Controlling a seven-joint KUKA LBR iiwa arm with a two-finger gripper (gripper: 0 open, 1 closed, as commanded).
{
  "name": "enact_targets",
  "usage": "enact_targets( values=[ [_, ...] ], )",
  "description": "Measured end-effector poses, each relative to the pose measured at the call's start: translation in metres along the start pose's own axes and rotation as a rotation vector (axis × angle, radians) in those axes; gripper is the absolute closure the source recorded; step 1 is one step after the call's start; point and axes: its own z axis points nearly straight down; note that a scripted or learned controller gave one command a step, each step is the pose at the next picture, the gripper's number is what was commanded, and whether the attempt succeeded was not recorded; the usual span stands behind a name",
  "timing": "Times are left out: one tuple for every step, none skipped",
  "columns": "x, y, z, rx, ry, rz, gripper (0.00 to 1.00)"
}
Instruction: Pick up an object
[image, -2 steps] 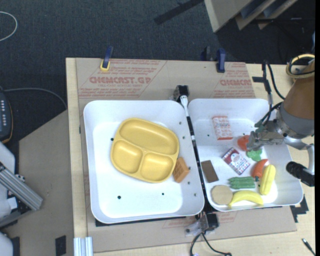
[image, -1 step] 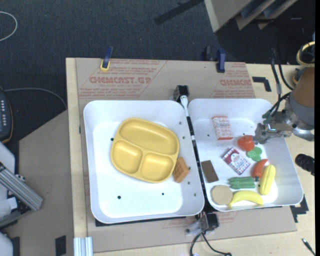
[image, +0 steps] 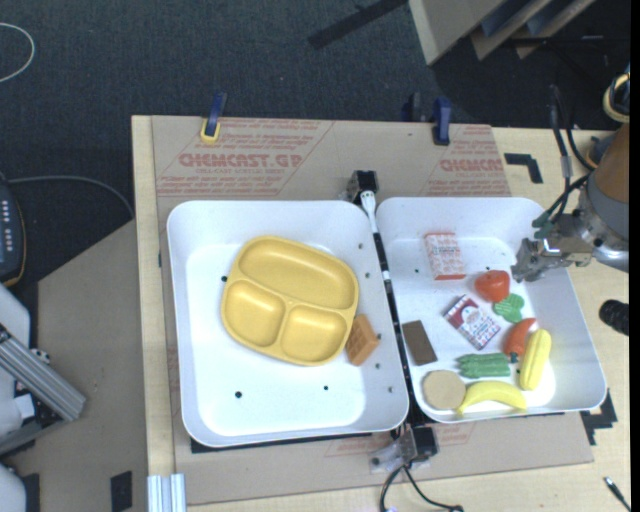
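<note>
A: Our gripper (image: 528, 262) hangs at the right bin (image: 420, 215) edge, just beside the red tomato (image: 491, 285); we cannot tell its state.

B: Crowded toys there; we might nudge the tomato aside, or clip the rim.

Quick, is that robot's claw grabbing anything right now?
Gripper: above the right white bin, near the red toy tomato; grip state cannot be told.
</note>
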Motion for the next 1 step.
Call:
enact_targets(
  values=[
    [0.0517, -0.0092, -0.0101, 0.006, 0.005, -0.005, 1.0]
  ],
)
